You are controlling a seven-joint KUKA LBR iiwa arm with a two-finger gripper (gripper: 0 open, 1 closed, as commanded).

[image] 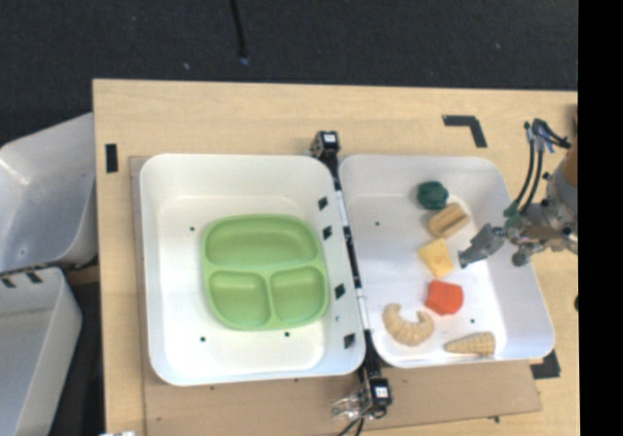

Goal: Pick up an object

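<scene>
1. Objects lay in the right bin (516,327): croissant (409,324), cone (471,344), red piece (444,297), bread (448,220), cheese (437,256), green piece (433,195).
2. A green tray (264,271) sat in the left bin (165,346).
3. The gripper (479,249) hung near the cheese; finger state cannot be told.

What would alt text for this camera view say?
A gripper reaches from the right over a white bin holding six toy foods, nearest a yellow block. The left bin holds a green tray.
</scene>
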